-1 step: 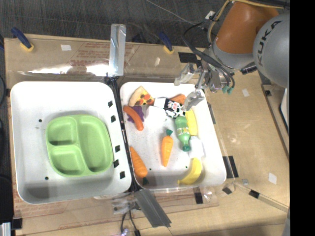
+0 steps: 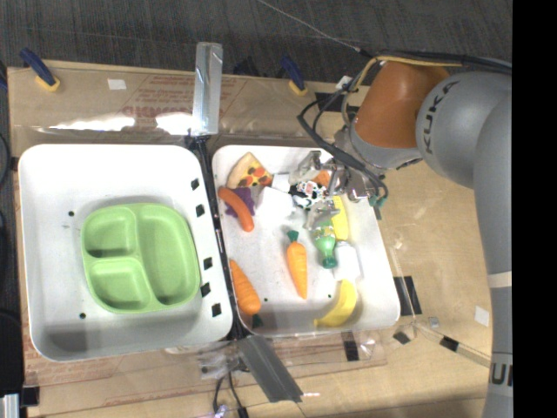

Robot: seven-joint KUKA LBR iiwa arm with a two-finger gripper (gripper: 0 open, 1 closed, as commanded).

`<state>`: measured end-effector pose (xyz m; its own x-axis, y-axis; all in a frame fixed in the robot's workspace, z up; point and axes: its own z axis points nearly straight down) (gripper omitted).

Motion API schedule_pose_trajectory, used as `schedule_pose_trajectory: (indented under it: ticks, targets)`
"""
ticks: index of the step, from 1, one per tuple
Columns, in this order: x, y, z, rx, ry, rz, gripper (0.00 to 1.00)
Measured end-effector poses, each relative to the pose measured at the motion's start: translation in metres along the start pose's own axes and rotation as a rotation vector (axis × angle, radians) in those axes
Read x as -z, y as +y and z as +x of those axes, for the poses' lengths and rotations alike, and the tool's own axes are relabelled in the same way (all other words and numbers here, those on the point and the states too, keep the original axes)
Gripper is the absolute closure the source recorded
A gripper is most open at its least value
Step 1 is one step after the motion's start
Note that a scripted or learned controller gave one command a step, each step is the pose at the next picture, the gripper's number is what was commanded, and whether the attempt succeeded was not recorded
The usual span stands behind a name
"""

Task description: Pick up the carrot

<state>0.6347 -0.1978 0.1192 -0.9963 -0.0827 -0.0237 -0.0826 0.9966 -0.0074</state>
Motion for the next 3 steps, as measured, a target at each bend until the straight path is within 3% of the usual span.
schedule_pose_trajectory:
  ticks: [1, 2, 3]
  targets:
    - [-0.018, 0.042, 0.046, -0.114, 0.006, -0.003, 0.0]
    - [-0.025, 0.063, 0.129, -0.116, 0.027, -0.007, 0.0]
    - [-0.014, 0.065, 0.126, -0.106, 0.025, -0.007, 1.0]
